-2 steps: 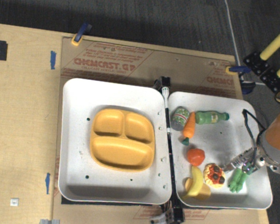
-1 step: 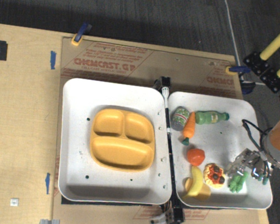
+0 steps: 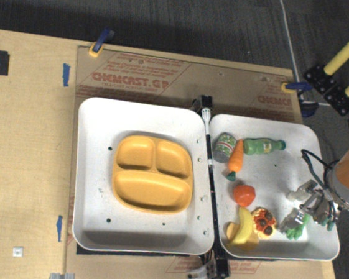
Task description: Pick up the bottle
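1. Gripper (image 3: 309, 210) at right edge of frame, low over right bin (image 3: 275, 248); open or closed, cannot tell.
2. Bottle (image 3: 262, 146) lying upper right, well apart.
3. Not yet grasped; reach, grip, lift remaining.

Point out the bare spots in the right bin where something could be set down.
In the right bin, bare floor lies between the green bottle, the tomato and the gripper. The near-left corner is crowded by the banana; the far-left corner by the can and carrot.
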